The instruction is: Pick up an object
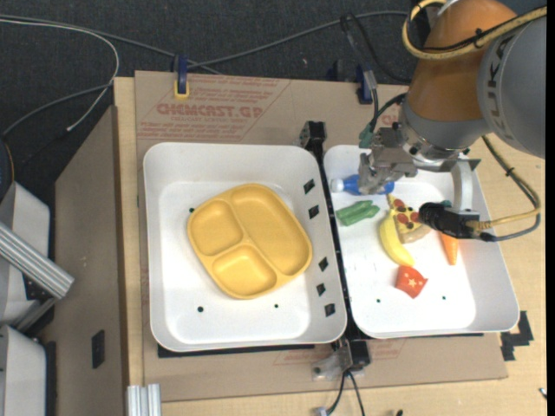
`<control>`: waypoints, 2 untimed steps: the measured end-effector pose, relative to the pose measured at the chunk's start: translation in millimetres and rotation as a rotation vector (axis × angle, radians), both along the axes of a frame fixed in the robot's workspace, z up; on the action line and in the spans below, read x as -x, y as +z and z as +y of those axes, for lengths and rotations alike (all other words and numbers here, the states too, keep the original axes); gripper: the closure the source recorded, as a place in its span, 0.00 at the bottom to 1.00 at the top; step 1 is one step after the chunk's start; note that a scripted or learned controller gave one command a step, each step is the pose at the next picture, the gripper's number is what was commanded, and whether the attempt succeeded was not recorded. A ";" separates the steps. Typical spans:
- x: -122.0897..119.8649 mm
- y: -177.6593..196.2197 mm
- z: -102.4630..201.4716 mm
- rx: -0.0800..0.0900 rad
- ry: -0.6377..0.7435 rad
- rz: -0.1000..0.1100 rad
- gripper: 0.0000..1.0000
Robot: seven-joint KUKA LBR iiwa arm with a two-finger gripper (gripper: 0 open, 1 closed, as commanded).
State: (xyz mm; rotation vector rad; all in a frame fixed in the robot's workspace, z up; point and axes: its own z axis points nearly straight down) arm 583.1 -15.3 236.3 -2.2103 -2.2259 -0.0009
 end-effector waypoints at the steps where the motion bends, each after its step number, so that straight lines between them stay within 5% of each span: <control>1: 17.5 -8.7 41.6 0.001 -0.002 0.002 1.00; 2: 44.5 -16.8 93.2 0.002 -0.002 0.002 1.00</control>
